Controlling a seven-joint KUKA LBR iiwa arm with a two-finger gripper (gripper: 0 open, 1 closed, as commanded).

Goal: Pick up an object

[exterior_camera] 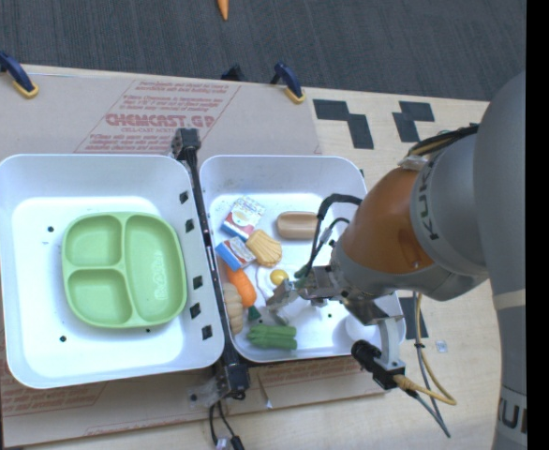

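Jaws unreadable at this slant. Gripper (282, 295) hovers low between carrot (244, 288) and green beans (272, 337); next, probably descend and close.

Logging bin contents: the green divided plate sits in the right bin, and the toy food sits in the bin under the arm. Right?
Not quite. The camera view shows the green divided plate in the left bin. The toy food does lie in the bin under the arm.

This looks like a robotics lab. A desk (274, 111) topped with printed cardboard, held by blue-and-yellow clamps (289, 81) along its upper edge, carries two white bins (3, 251) side by side, while a grey industrial arm (443, 223) with trailing cables fills the right of the frame above dark carpet.
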